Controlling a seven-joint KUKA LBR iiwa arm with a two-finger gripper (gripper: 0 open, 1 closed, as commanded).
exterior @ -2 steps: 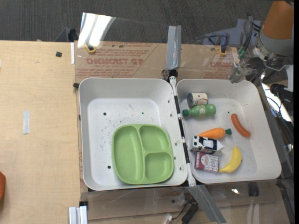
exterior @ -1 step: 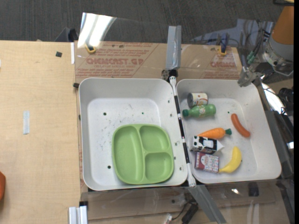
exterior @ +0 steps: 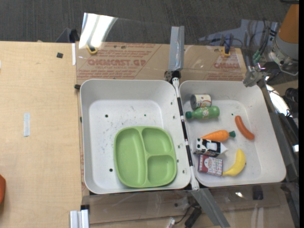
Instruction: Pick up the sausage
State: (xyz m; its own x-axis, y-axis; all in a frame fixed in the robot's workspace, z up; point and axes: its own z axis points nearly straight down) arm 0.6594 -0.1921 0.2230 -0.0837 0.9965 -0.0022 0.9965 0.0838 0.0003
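Observation:
The sausage (exterior: 244, 127), a short orange-red link, lies loose on the floor of the right bin (exterior: 266, 175), near its right wall. My gripper (exterior: 251, 78) hangs above the far right corner of that bin, up and slightly right of the sausage and well apart from it. The arm's orange band (exterior: 289, 28) shows at the upper right.
The right bin also holds a small can (exterior: 201, 100), a green bottle (exterior: 203, 112), a carrot (exterior: 216, 136), a black-and-white carton (exterior: 209, 147), a red box (exterior: 210, 165) and a banana (exterior: 236, 164). A green divided plate (exterior: 145, 156) sits in the left bin (exterior: 90, 127).

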